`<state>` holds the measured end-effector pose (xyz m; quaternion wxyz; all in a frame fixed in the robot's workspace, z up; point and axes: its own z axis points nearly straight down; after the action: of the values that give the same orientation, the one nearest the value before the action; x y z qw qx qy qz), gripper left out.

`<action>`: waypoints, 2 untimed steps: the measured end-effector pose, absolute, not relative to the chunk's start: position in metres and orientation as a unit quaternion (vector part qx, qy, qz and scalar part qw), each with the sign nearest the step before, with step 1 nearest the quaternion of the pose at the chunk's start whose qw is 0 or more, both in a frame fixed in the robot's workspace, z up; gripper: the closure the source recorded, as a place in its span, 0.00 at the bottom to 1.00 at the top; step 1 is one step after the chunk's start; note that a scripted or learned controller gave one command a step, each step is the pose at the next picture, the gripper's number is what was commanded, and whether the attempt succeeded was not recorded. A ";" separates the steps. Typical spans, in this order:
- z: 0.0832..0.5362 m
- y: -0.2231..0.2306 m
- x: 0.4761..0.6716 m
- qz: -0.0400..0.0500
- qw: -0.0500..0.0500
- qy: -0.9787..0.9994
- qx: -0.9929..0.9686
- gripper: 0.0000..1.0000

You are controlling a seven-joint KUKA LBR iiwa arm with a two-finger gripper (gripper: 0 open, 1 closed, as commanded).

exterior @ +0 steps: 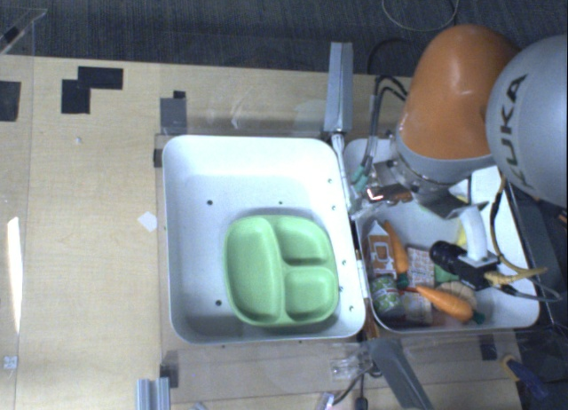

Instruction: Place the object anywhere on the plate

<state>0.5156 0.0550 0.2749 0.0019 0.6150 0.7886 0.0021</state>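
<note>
Nothing lies on the plate yet. The object to be moved is somewhere in the clutter at the near end of the right bin (522, 312), and which piece is meant I cannot tell. An orange carrot (444, 302) lies slantwise there, a printed packet (382, 253) sits against the bin's left wall, and a smaller orange piece (401, 259) touches the packet's edge. They crowd one another, with other small things between them.

The gripper (374, 190) hangs over the far left corner of that bin, close to the wall. The bulk of the arm (457, 98) covers it from above, so I cannot tell whether it is released, clenched or grasping anything.

The green plate (253, 266) rests in the left bin (204, 186), toward its near right corner, well apart from the gripper and with the two bin walls between them.

The main risk, as I judge it, is in the pick. With the pieces packed so tightly, a descent could close on two at once, or nudge the carrot aside and come up with nothing (a round, tapered thing slips easily). A descent this close to the wall could also strike the rim. On the carry, a loosely held piece could drop between the bins. A release too far off centre could let it roll across the plate's ridges and off its edge.
</note>
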 end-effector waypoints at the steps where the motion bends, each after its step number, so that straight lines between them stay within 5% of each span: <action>1: 0.240 0.114 0.487 0.001 0.001 0.792 0.610 1.00; 2: 0.184 0.017 0.488 0.001 0.001 0.839 0.544 1.00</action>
<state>0.4877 0.0167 0.1841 0.0014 0.5435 0.8394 0.0012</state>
